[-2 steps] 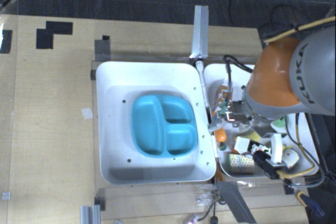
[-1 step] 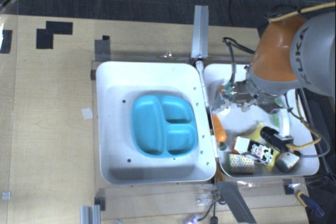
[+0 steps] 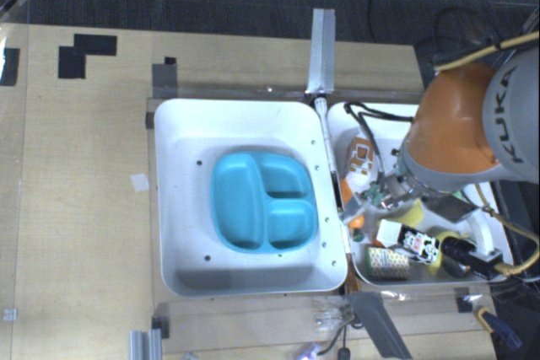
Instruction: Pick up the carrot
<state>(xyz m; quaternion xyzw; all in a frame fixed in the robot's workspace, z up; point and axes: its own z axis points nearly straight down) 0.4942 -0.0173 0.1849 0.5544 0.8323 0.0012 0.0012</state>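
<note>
Lower right of the frame, right bin [image 3: 405, 281]: the hand [image 3: 377, 195] is hovering low over the clutter, close to the dividing wall [image 3: 329, 173] between the two bins, with the arm [image 3: 451, 126] reaching in from the right edge. Can't tell whether the hand is spread or pressed together, since the wrist is blocking most of it. Not seeing anything pinched in it.

I'm reading the carrot [image 3: 357, 222] as the small orange bit lying just below-left of the hand, tight to that wall. Only a short piece is showing. A thin orange sliver [image 3: 346, 191] is also showing further up the wall; can't tell if it's the same thing.

Handling guess: it's looking like a toy, so I'm expecting light, stiff, smooth plastic. Slightly slippery and not fragile. If it's tapered, it's likely squirting out when pinched near the thin end. I'm betting on a hold across the thick part of the body. The wall is crowding one side, so closing along the wall rather than against it is looking safer.

Neighbours: a white packet with orange print [image 3: 361, 156] is sitting above the hand. A speckled block [image 3: 386, 260] and a white-and-black box [image 3: 419, 244] are lying just below-right, near enough to get nudged. Over in the left bin [image 3: 169, 206] a blue divided tray [image 3: 261, 202] is sitting well apart from all this.
</note>
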